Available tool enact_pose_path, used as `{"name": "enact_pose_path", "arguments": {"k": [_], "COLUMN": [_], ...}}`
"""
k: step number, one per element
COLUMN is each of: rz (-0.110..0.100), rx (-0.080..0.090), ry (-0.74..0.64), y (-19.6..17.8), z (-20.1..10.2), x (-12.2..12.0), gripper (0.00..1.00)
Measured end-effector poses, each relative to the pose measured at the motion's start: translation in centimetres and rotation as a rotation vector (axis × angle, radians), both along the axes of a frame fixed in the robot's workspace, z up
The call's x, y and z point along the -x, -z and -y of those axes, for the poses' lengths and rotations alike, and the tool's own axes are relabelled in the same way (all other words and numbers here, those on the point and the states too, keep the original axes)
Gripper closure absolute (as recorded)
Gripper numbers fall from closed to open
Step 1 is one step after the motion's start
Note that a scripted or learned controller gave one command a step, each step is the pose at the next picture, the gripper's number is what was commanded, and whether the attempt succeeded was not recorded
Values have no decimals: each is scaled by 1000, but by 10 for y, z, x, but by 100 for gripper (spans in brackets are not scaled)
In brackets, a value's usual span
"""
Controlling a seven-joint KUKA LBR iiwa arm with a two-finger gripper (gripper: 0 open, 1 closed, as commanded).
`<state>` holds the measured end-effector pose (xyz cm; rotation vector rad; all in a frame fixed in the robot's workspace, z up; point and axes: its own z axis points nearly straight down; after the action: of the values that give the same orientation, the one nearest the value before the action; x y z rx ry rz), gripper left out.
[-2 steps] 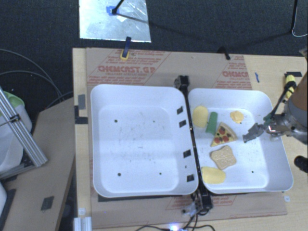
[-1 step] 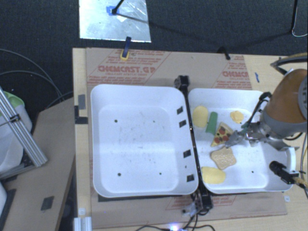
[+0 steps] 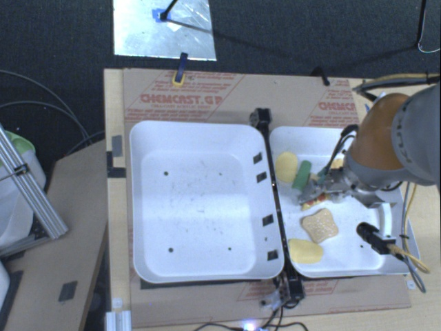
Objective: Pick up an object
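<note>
green block lies just left of the gripper, touching a yellow piece on its far side, long axis near upright; finger opening and hold cannot be told.

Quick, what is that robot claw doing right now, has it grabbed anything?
Gripper: down in the right bin beside the green object; whether it is open, closed or holding anything cannot be told.

Dark carpet covered the floor. A shiny metal sheet lay far up-left of the gripper; a beige table stood far left.
</note>
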<state>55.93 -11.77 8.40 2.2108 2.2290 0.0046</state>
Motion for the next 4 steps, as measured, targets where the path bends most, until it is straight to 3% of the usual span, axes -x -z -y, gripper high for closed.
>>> {"name": "enact_pose_path", "arguments": {"k": [1,2,3,4], "rz": [1,6,0,16], "rx": [1,-3,-4,-5], "ry": [5,-6,-5,-2], "y": [-11,-106,-144,-306], "z": [3,-91,-190,-220], "x": [1,5,43,38], "gripper": [100,100,100,100]}}
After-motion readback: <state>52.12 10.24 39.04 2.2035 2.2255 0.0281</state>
